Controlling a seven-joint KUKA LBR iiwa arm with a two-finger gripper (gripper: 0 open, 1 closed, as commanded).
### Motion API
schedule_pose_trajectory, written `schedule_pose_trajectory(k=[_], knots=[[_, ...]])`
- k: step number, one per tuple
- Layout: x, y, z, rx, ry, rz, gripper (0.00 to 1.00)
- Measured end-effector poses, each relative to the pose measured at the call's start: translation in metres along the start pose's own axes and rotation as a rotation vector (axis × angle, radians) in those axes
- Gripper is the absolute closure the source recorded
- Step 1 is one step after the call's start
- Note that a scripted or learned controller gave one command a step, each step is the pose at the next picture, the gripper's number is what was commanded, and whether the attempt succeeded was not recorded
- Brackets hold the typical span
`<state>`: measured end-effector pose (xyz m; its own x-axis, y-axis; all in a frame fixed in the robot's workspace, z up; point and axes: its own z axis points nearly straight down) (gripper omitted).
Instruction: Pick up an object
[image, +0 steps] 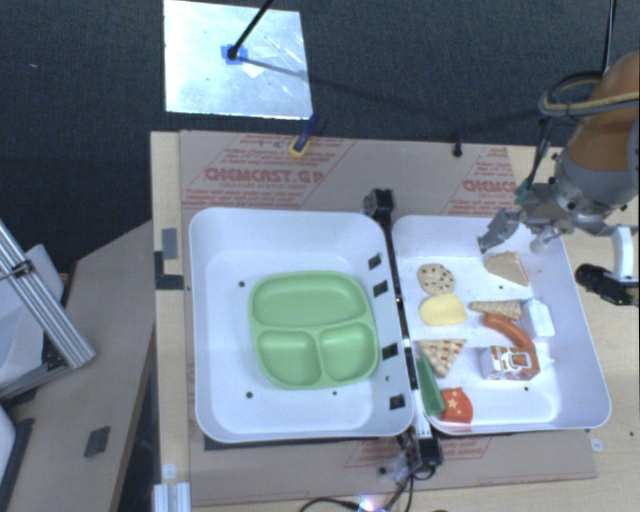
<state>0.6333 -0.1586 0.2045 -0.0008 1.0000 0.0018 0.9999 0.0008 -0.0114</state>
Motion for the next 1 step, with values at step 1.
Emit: schedule_pose_trajectory(k=[1], knots=[[0.0003,0.0027,-0.0083,-0.013,-0.002,-0.002,0.0]])
